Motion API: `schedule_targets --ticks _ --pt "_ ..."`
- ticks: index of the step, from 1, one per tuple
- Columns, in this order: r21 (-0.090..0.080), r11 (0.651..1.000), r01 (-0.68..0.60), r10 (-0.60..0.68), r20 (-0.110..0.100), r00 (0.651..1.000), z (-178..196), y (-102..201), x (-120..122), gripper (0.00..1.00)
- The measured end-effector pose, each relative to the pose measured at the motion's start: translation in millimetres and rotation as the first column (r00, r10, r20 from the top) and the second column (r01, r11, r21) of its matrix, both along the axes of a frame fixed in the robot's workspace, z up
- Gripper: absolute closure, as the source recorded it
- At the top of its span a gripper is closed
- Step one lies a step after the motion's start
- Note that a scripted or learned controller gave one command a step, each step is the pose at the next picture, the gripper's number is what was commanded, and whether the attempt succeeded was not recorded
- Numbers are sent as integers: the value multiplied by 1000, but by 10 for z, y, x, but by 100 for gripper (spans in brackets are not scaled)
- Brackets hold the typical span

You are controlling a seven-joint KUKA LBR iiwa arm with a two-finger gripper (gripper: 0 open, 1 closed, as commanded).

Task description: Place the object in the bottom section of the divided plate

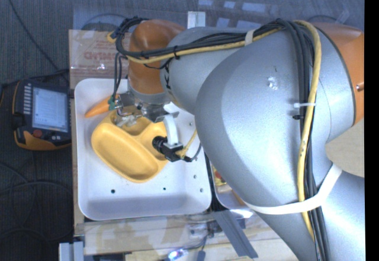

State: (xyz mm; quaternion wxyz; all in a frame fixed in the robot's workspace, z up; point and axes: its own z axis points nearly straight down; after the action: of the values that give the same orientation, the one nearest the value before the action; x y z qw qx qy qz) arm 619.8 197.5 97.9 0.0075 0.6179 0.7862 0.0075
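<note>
From the camera view, you see red lettering on the cardboard sheet (pixel 95 52) behind the left bin (pixel 142 200); it is too blurred to read. The gripper (pixel 127 113) hangs over the far end of the yellow divided plate (pixel 127 150); its state you cannot tell. An orange carrot (pixel 98 109) lies just beside the plate, near the bin's far-left corner. The grey arm (pixel 266 94) reaches in from the right, above both bins.

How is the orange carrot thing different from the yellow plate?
The carrot is orange, thin and pointed; the yellow plate is pale yellow, broad and rounded with hollow sections. The carrot is far smaller than the plate. The carrot lies by the plate's upper-left edge, partly hidden under the gripper; the plate sits mid-bin. Both rest in the left white bin.
</note>
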Motion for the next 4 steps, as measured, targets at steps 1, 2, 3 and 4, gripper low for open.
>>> schedule_targets --ticks 1,2,3,4 --pt "6 999 35 -35 13 999 -2 270 -551 100" --pt "17 923 384 -384 -11 923 -17 279 -473 100" --pt "-5 972 233 -233 -25 972 547 357 -578 100" --pt "-6 999 39 -39 -26 999 678 310 -976 100"
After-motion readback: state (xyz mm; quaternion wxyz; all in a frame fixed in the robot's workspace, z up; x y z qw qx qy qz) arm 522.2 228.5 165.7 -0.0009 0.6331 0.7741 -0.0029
